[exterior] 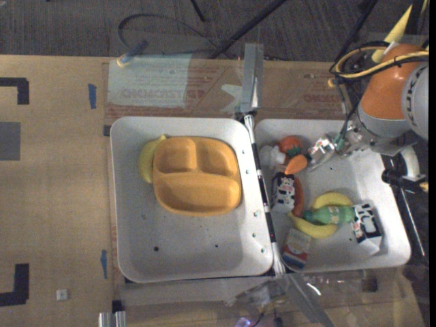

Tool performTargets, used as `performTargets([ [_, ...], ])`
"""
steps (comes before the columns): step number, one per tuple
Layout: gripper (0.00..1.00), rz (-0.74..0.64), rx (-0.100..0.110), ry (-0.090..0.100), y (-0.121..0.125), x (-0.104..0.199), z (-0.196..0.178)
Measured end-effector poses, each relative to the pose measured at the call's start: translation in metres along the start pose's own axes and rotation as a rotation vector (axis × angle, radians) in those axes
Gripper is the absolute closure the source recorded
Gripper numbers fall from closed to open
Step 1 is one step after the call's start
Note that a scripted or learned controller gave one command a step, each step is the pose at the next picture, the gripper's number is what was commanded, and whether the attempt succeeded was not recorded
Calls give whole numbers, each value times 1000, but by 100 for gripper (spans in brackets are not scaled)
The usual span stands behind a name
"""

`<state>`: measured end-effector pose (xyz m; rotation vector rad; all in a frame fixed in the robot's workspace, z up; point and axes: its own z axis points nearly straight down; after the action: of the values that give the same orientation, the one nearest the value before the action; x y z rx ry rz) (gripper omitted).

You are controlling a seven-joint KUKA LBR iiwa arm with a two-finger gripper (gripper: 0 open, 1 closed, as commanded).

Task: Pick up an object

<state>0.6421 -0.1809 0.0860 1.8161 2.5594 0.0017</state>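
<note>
Reaching: gripper [320,148] lowered beside carrot [297,163] in right bin [395,251], likely the target.
Grip: finger state cannot be told.

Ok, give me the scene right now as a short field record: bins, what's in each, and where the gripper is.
left bin: orange divided tray over a yellow banana
right bin: toy carrot, red tomato, cow carton, second banana, green bottle, small carton, red and blue carton at the near-left corner
gripper: low over the right bin's far side, beside the carrot
grasp: nothing seen between the fingers
arm: comes in from the right
</note>
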Motion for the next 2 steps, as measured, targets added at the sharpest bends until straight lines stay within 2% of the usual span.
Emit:
performTargets([
  [1,0,18,4,-2,39,39,0],
  [2,100,14,-4,-4,42,40,-12],
])
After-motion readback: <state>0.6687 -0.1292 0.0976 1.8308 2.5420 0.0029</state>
